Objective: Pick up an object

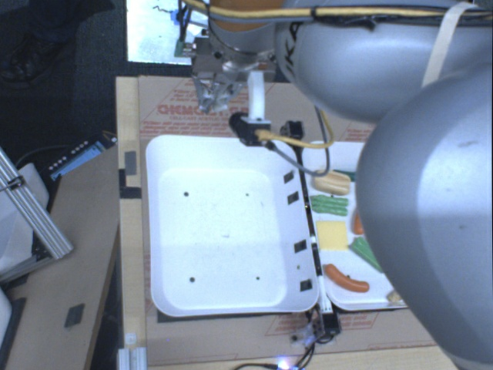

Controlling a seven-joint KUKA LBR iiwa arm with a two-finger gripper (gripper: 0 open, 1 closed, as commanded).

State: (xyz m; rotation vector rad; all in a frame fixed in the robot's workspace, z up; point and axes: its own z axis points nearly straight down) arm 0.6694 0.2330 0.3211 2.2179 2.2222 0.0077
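Two shallow white bins side by side, smooth plastic with rounded corners. Left bin (pixel 219 230): bare floor with a few small dark dots. Right bin (pixel 362 303), half hidden under the grey arm (pixel 400 129): toy foods lying near each other — a beige bun-like piece (pixel 331 182), a ridged green pod (pixel 329 203), a flat yellow square (pixel 333 235), a glossy red-orange sausage (pixel 347 277), a green wedge (pixel 365 253). Gripper (pixel 212 99) above the far edge of the left bin, over brown cardboard (pixel 173 110), well apart from the foods. Fingers blurred; apart or together, cannot tell.
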